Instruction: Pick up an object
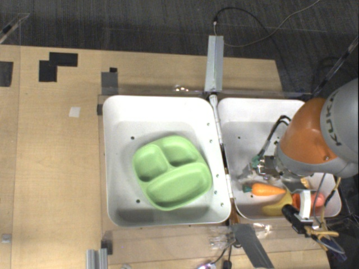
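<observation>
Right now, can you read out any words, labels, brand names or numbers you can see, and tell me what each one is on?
"KU": dark letters running down the grey arm at the right edge, cut off by the frame; likely the start of a brand name.
Green divided plate in the left bin: no text.
Orange carrot in the right bin: no text.

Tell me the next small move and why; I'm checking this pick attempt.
Probably lower the pincer straight down onto the carrot. The arm hangs over the right bin, the carrot lies just below its wrist beside a banana, and nothing is seen in its grasp yet.
</observation>
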You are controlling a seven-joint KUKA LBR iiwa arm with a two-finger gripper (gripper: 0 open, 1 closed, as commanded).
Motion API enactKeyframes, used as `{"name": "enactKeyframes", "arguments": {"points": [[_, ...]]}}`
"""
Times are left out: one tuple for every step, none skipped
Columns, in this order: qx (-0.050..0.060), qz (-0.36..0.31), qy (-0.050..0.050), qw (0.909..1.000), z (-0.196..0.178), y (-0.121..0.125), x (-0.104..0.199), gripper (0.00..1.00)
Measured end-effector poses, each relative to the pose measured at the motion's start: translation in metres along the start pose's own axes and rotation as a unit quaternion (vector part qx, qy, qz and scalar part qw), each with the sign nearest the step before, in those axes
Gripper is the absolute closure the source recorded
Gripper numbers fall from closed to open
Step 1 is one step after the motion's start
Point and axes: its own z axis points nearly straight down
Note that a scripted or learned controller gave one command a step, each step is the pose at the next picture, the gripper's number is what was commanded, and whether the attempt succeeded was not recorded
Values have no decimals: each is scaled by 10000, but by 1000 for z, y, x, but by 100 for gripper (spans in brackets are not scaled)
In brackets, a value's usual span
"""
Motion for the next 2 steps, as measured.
{"name": "enactKeyframes", "arguments": {"points": [[19,974,12,9952,1,40,0,0],[-15,329,6,9995,0,1,-4,0]]}}
